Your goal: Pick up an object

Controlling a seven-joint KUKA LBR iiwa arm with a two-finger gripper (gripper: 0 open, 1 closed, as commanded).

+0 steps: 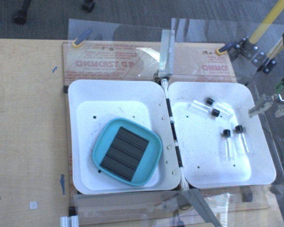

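Two bins (80, 98), four vials (201, 106), one teal tray (151, 143).

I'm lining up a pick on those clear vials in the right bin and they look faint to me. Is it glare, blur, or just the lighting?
Camera view: lighting is even and soft, focus fair. The clear vials nearly vanish against the white right bin; only their black caps stand out. Glare streaks the clear panel behind the bins.

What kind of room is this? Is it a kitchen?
Probably not a kitchen; it looks like a lab or workshop. Two white bins sit on a wooden bench, one holds small clear vials with black caps, and office chair wheels stand on grey carpet.
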